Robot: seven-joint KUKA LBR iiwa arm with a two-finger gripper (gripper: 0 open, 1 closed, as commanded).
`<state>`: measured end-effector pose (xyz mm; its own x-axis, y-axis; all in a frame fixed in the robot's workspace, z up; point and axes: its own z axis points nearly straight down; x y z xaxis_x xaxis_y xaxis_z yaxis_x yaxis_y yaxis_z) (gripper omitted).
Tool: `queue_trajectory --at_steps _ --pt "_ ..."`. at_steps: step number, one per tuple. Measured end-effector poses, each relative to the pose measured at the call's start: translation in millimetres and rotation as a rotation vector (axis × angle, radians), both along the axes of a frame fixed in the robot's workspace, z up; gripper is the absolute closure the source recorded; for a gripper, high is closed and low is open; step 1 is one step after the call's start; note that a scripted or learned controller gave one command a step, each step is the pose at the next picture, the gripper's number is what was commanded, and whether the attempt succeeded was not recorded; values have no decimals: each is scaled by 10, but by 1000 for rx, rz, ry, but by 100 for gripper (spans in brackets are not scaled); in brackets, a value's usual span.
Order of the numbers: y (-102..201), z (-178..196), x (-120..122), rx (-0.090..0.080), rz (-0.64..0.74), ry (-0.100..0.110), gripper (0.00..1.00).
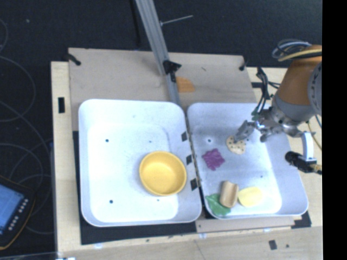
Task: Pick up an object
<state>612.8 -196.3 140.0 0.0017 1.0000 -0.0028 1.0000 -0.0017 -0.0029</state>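
A pale wood bench (62, 145) fills the middle, ringed by dark floor (32, 20). A grey metal post (154, 34) slants in from 12 o'clock. Thin cables (16, 118) trail at 9 o'clock, and a lit blue screen (11, 210) sits at 8 o'clock.

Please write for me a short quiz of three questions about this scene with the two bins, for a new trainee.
1. True or false: the yellow bowl sits in the left bin.
2. Which thing lies closest to the hand? A) purple piece B) beige dotted piece C) yellow block
3. Fill in: the tan cylinder lies partly on a ____ piece at the near edge of the right bin.

Key: 1 true. 2 B. 3 green.
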Motion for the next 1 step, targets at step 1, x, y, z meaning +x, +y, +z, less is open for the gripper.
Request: queue_trajectory --at_steps 1 --pt "-4 142 20 0 -1 -8 100"
